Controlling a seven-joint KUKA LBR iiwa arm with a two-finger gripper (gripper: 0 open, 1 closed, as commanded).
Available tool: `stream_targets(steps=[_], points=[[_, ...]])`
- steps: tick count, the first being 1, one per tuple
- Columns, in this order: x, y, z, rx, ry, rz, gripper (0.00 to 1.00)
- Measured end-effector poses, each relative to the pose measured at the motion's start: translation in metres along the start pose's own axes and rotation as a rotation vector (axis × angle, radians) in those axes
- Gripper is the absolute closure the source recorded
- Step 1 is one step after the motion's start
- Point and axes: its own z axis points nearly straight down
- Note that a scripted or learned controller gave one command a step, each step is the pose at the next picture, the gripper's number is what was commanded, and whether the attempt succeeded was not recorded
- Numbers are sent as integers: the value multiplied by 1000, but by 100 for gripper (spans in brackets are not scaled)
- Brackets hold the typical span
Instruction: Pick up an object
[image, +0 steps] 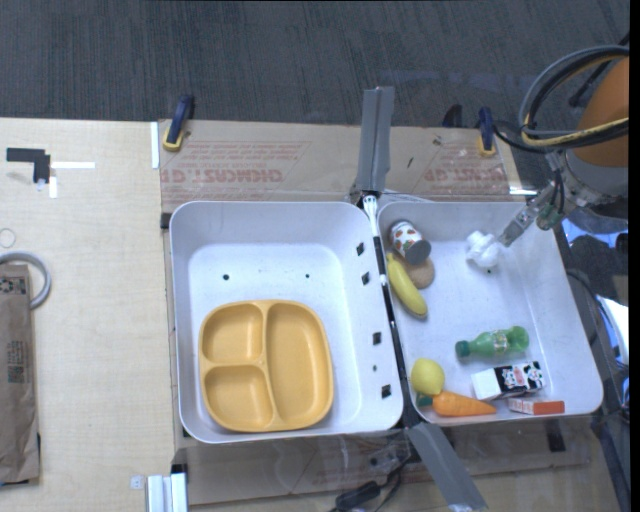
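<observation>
The gripper (512, 232) hangs over the right bin's (560, 300) far side, its state impossible to tell, just beside a small white object (483, 250) that looks light and soft, best pinched across its middle.

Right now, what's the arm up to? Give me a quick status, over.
Gripper low over right bin, fingers by a small white object; grasp unclear. Banana, green bottle, lemon, carrot untouched. Nothing blocking.
</observation>
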Motion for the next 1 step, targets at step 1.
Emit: stream_targets(steps=[1], points=[[9, -11, -162, 2, 8, -339, 100]])
